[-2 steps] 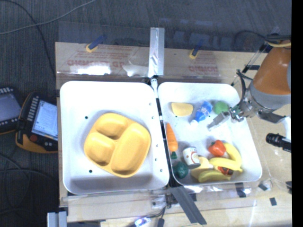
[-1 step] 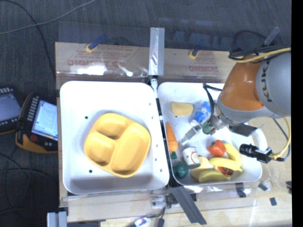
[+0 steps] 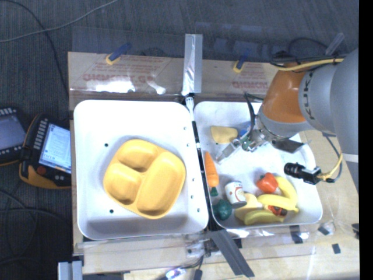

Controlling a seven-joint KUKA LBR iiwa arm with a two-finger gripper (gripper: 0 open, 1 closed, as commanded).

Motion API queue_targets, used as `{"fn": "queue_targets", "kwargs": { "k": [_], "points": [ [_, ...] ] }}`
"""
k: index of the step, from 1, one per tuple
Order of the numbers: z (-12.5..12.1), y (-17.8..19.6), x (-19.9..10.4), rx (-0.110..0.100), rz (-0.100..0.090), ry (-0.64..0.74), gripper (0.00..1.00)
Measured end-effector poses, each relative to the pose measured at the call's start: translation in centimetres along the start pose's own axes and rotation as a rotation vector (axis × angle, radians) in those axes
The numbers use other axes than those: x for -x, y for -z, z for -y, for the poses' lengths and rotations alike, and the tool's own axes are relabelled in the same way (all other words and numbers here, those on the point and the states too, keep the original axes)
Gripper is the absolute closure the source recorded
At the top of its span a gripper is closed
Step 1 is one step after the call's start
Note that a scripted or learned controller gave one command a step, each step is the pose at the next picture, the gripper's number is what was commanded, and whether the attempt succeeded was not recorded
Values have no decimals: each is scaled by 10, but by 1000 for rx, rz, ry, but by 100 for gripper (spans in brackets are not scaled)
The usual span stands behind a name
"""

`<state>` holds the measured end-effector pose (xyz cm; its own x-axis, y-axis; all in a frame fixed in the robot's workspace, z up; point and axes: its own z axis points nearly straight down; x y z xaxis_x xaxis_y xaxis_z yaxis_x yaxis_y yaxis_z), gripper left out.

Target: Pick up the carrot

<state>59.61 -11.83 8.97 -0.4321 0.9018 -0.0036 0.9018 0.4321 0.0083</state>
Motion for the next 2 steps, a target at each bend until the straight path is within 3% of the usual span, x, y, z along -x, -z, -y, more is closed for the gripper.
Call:
{"fn": "queue_targets", "kwargs": {
  "k": [1,2],
  "points": [
    [19,2,-22,5,11,196,0],
    [47,3,-42,-3,2,521,0]
  ]
}}
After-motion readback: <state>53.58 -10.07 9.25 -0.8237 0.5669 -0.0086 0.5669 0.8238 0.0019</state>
